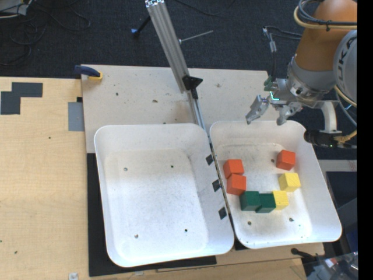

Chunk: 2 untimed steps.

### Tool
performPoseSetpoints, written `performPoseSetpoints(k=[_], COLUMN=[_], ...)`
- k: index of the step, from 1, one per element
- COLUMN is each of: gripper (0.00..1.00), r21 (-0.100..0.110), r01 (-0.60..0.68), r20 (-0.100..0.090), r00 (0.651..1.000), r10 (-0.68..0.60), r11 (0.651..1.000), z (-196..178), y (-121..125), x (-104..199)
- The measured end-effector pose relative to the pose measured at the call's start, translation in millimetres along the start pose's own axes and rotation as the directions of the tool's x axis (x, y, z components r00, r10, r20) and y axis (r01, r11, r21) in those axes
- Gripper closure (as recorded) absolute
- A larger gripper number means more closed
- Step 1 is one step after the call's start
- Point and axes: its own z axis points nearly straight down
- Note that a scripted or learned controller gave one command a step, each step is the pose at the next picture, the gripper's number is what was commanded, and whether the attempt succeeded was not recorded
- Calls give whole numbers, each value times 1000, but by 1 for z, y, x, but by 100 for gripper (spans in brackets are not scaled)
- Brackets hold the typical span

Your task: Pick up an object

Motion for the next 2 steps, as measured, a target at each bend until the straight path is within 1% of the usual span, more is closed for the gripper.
performPoseSetpoints(k=[1, 2], gripper=[0, 0], r21=[-4, 0], r01=[2, 4], r20=[1, 1], r00=[1000, 1000], r10=[-2, -4], r11=[1000, 1000], z=[-3, 42], y=[1, 3], x=[0, 5])
